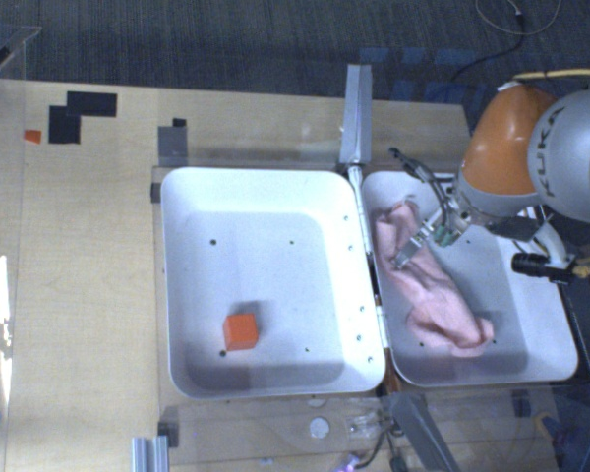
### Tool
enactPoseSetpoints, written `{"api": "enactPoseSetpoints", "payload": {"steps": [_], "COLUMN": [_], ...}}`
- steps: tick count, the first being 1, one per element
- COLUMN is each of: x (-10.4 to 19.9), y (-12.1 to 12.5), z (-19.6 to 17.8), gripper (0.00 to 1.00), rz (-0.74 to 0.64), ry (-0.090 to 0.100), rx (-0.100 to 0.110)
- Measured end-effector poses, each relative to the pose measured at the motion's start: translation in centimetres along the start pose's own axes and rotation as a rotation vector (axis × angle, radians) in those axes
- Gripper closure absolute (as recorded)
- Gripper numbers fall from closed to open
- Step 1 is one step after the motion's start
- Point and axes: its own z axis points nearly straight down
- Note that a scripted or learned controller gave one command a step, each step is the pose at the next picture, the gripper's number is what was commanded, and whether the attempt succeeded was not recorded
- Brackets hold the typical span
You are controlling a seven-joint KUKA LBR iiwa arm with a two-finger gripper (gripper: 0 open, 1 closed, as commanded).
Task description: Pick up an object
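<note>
On the pale wooden desk (79, 293) two shallow white plastic bins sit side by side, touching along their inner rims. The left bin (265, 190) holds a small orange cube (241, 331) near its front left corner. The right bin (541, 362) holds a crumpled pink cloth (435, 301) that stretches from the back left corner toward the front middle. The grey arm with its orange band (506, 146) reaches in over the right bin's back edge, and its two-finger gripper (410, 255) has thin jaws pointing down at the cloth's upper part, tips at the fabric; whether they are clenched or released, I cannot tell.
</note>
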Motion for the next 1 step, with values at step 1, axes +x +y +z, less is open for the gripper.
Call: {"api": "enactPoseSetpoints", "payload": {"steps": [1], "x": [-0.05], "y": [0.37], "z": [-1.34], "gripper": [1.0], "rz": [-0.003], "ry": [-0.004], "rx": [-0.007]}}
